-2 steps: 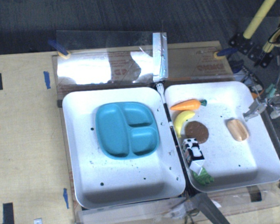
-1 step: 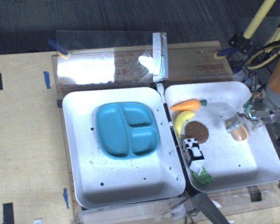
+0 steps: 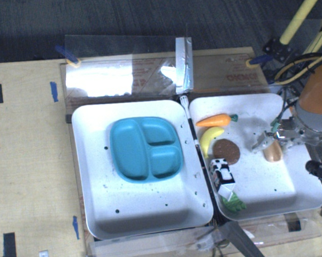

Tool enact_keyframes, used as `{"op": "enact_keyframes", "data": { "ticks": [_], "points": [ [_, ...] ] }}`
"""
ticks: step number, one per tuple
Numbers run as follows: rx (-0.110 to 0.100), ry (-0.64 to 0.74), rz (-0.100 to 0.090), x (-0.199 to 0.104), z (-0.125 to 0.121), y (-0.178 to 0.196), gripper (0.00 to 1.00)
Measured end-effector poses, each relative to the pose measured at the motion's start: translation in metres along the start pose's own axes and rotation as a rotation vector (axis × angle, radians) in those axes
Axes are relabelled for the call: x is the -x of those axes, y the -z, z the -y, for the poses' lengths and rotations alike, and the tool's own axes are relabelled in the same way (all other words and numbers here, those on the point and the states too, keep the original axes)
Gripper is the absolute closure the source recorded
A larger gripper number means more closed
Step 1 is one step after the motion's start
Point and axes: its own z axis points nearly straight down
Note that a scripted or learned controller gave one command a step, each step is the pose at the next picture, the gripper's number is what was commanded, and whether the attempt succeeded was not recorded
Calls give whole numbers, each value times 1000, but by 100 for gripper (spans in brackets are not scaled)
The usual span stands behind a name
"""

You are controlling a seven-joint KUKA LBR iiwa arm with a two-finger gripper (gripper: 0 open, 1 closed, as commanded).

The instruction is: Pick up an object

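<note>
Gripper (image 3: 269,138) low in right bin (image 3: 257,198), tan obj (image 3: 273,152) at its 6 o'clock, touching. Fingers: can't tell open/shut. Carrot (image 3: 213,121), banana (image 3: 207,140), brown disc (image 3: 226,151) at 9 o'clock. Tip: center over tan obj, descend straight, avoid bin wall.
</note>
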Motion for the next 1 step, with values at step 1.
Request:
{"op": "enact_keyframes", "data": {
  "ticks": [1],
  "points": [
    [-1,-7,10,7,2,9,100]
  ]
}}
